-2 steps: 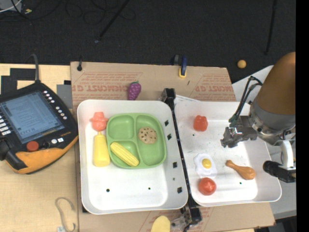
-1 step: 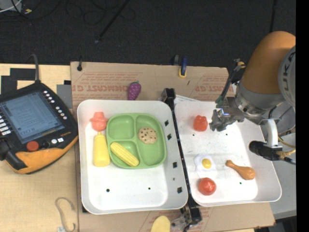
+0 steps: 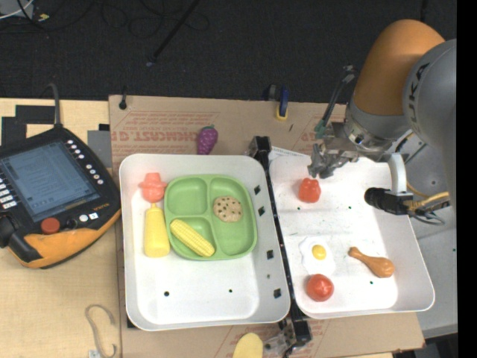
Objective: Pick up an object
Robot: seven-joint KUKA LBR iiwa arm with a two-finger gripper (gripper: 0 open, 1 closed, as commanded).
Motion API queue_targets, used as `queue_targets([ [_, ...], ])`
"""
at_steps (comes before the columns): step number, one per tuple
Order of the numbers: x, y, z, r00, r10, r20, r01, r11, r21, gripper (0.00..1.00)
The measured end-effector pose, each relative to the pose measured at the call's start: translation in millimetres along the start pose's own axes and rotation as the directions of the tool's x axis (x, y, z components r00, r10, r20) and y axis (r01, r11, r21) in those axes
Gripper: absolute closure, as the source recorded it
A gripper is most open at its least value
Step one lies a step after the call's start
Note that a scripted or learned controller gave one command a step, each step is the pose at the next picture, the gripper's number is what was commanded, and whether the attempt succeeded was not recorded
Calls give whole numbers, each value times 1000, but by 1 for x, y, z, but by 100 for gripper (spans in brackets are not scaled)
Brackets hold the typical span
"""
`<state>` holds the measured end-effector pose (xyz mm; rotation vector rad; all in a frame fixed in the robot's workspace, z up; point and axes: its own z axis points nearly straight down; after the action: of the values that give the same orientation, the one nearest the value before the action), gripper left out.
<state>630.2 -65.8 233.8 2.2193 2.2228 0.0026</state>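
The grey arm (image 3: pixel 417 88), orange-banded above the wrist, reaches in from the right and angles down over the far part of the right bin (image 3: pixel 406 274). Its claw (image 3: pixel 322 168) hangs just above and behind a red pepper-shaped toy (image 3: pixel 309 190); whether the claw is open or closed cannot be told. The right bin also holds a fried egg (image 3: pixel 317 254), a tomato (image 3: pixel 320 286) and a chicken drumstick (image 3: pixel 372 262). The left bin (image 3: pixel 194 304) holds a green divided plate (image 3: pixel 246 233) carrying a corn cob (image 3: pixel 192 237) and a cookie (image 3: pixel 228 209), with a yellow bottle (image 3: pixel 155 231) and a pink toy (image 3: pixel 152 187) beside the plate. A teach pendant (image 3: pixel 52 192) lies on the counter (image 3: pixel 45 304).
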Motion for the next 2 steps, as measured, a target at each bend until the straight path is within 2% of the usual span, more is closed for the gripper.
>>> queue_targets([
  [1,0,-6,-2,1000,3,1,-3,1000,4,100],
  [2,2,4,0,1000,-1,2,1,1000,3,100],
])
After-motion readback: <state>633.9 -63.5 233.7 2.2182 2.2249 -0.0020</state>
